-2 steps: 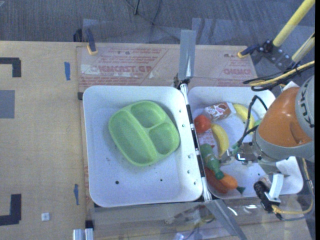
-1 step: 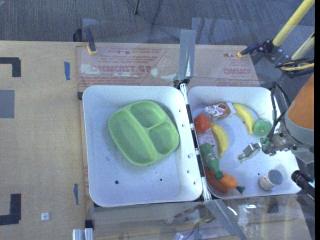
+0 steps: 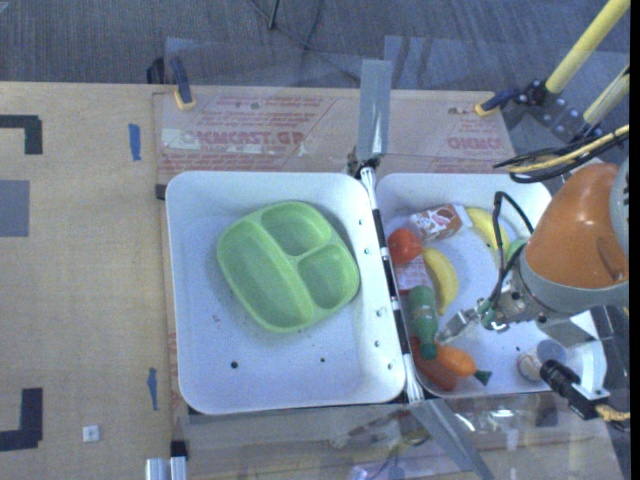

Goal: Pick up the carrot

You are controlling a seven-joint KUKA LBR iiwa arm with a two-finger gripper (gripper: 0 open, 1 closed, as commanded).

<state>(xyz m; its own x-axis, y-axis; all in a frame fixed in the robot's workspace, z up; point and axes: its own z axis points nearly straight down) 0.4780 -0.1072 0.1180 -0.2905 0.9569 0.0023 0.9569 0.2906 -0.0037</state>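
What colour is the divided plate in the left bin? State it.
Light green plate, clearest in the camera view.

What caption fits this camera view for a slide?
Hand above the carrot in the right bin; green plate in the left bin.

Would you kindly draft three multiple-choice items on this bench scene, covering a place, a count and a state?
1. Where does the carrot lie?
A. On the green plate
B. In the right bin, near its front edge
C. Outside both bins

2. How many compartments has the green plate?
A. Two
B. Three
C. Five

3. What does the green plate hold?
A. Nothing
B. A banana
C. The carrot

Answers: 1 B, it lies low in the right bin, in front of the gripper; 2 B, three hollows show; 3 A, its hollows are bare.
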